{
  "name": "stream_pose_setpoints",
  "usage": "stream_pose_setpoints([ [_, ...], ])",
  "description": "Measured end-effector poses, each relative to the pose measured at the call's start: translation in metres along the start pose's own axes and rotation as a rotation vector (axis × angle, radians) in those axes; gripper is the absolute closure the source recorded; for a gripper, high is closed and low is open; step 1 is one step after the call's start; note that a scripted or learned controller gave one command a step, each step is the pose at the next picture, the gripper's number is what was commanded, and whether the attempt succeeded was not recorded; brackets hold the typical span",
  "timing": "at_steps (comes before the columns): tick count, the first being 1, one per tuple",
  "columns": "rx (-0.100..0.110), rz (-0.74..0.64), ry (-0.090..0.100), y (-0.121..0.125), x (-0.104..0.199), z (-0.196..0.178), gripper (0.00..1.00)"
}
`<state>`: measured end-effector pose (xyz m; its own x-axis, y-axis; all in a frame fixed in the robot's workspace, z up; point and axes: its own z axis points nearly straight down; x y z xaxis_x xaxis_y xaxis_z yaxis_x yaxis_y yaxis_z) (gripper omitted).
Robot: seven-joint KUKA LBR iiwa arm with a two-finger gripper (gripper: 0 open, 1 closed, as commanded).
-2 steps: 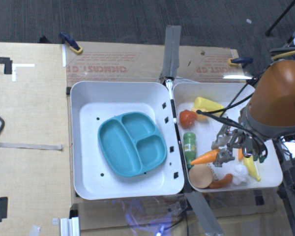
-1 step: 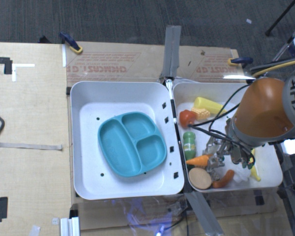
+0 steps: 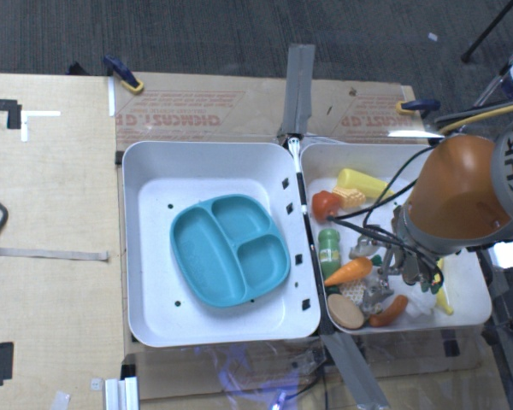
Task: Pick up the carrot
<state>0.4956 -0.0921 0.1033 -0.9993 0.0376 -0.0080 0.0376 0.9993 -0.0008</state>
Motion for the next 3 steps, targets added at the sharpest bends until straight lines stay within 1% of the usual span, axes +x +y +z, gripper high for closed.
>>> stream_pose_setpoints([
  [1, 0.001, 0.388, -0.004, -0.01, 0.013, 0.006, 0.0],
  [2, 0.0, 0.551, 0.001, -0.007, -0.037, 0.007, 0.0],
  [3, 0.001, 0.899, 0.001, 0.0, -0.046, 0.008, 0.0],
])
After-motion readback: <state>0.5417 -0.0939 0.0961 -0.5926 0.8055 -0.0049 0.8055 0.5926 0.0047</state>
